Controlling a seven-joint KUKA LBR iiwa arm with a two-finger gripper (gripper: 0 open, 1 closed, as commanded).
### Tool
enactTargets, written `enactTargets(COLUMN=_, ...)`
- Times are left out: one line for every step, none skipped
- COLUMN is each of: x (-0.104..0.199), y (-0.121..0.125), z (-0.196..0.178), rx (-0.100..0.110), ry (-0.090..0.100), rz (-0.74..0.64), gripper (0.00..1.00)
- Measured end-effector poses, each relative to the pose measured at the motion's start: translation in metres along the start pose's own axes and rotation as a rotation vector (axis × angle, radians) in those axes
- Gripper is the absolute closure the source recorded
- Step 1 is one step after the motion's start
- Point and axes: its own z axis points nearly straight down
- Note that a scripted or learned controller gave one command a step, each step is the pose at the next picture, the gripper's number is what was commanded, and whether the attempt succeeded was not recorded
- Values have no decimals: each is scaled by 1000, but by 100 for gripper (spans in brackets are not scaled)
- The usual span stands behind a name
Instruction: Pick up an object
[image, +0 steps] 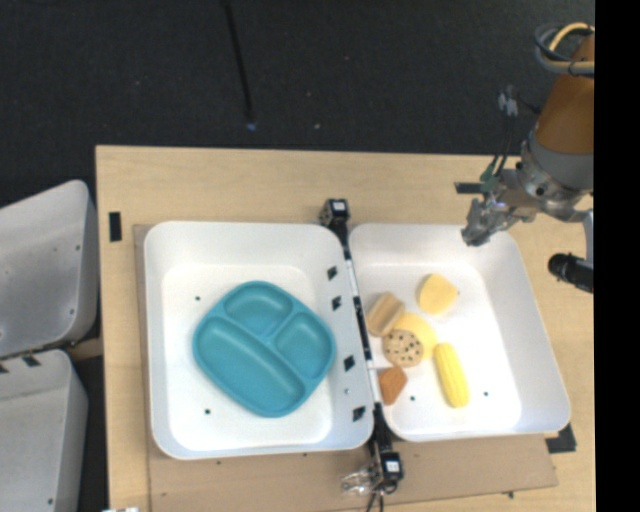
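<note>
Though upright, corn cob (451, 374) slightly tilted.

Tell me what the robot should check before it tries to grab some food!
1. Food within reach: ok. The yellow plastic corn cob, round spotted cookie and tan bread piece lie in the right white bin.
2. Claw over a food piece: not ok, it hangs above the bin's back corner.
3. Claw open: cannot tell.
4. Claw carrying nothing: cannot tell.
5. Blue divided plate out of the way: ok, it lies in the left white bin.
</note>
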Motion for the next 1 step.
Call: enactTargets(x=44, y=15, z=7, rx=-1, ry=1, rz=-11, gripper=100)
